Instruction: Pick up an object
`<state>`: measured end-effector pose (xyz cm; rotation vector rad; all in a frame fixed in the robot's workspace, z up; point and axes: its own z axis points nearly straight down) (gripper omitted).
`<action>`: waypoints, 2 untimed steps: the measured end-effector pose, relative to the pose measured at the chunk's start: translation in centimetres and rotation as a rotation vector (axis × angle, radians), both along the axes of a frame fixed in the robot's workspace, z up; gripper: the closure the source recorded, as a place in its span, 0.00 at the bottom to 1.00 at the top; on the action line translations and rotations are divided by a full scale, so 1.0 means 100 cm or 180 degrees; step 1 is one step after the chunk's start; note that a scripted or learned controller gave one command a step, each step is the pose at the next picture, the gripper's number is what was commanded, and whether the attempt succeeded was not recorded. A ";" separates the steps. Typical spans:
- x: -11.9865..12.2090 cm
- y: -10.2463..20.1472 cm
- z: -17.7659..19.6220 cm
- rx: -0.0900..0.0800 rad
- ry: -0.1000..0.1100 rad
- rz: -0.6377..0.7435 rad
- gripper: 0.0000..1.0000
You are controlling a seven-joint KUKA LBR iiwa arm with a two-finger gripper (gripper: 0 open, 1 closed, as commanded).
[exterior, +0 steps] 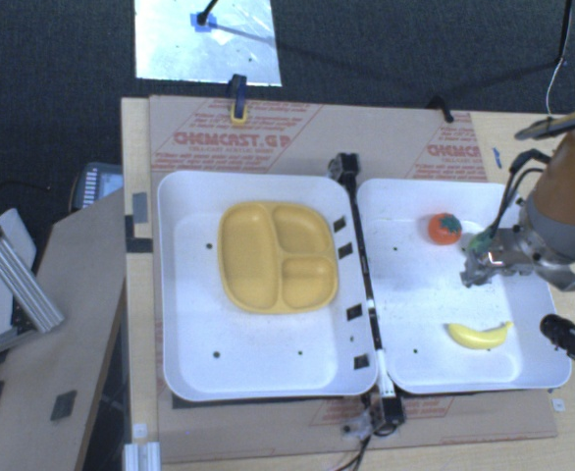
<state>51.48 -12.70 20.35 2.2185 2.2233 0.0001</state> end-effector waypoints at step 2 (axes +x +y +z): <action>0.027 0.100 0.000 0.0007 -0.0007 0.0025 1.00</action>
